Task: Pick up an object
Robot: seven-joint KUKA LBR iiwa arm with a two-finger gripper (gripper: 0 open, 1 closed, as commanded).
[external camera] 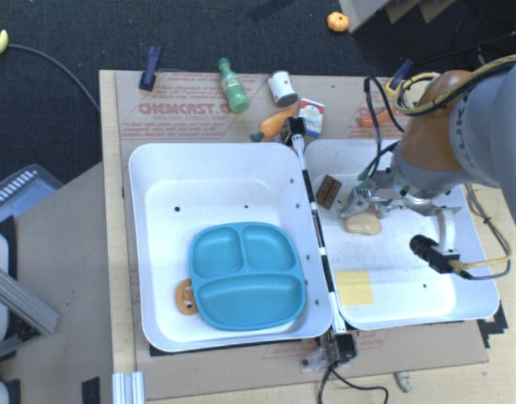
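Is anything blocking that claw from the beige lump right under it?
Nothing visible does. The gripper hangs right at the beige lump in the right bin. The brown block lies apart to the left, and the yellow square lies nearer the camera.

Two bins side by side, gripper [364,202] over the right bin [426,301]

A pale lump [362,224] lay directly beneath the jaws, a small block [327,190] just to their left, a flat square [354,288] nearer the camera; the divided tray [245,274] sat in the left bin [156,192].
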